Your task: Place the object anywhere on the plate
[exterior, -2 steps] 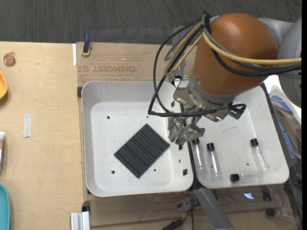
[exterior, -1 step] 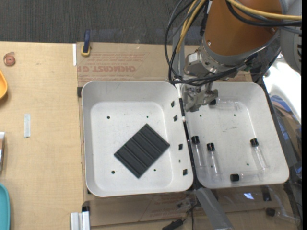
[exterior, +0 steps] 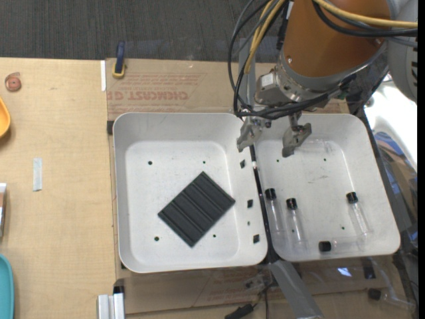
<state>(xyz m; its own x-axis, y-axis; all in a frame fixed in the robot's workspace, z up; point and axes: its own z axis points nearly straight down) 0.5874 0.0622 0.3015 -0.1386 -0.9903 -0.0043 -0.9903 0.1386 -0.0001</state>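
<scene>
Lying along the bottom of the frame, a grey bar [exterior: 299, 296] slants below the two bins, and a teal edge [exterior: 5, 290] shows at the lower left corner. Just above, the right bin [exterior: 378, 178] holds four clear vials with black caps: one [exterior: 332, 245] lies flat near its lower rim, and three lie in a row higher up, the left [exterior: 272, 207] close to the wall between the bins, the middle [exterior: 294, 218] just beside it, the right [exterior: 356, 211] well apart toward the bin's right side. The left bin [exterior: 123, 191] holds the plate [exterior: 197, 208], a dark ribbed square turned like a diamond, flat in the bin's lower middle. Nothing rests on it. The vials are all in the other bin, apart from the plate.

Higher in the frame, the claw [exterior: 271, 138] hangs over the upper left part of the right bin, near the dividing wall. Its fingers [exterior: 248, 137] are spread wide with nothing between them. Above it rises the orange band [exterior: 332, 25] of the arm, with black and yellow cables [exterior: 255, 18] looping around it at the upper right.

On the tan worktop [exterior: 60, 131] at the left lie a small grey strip [exterior: 37, 175], an orange edge [exterior: 3, 118] and a round red mark [exterior: 12, 82]. Cardboard [exterior: 166, 88] lies under the bins, with a blue clamp [exterior: 119, 58] at its upper left corner.
</scene>
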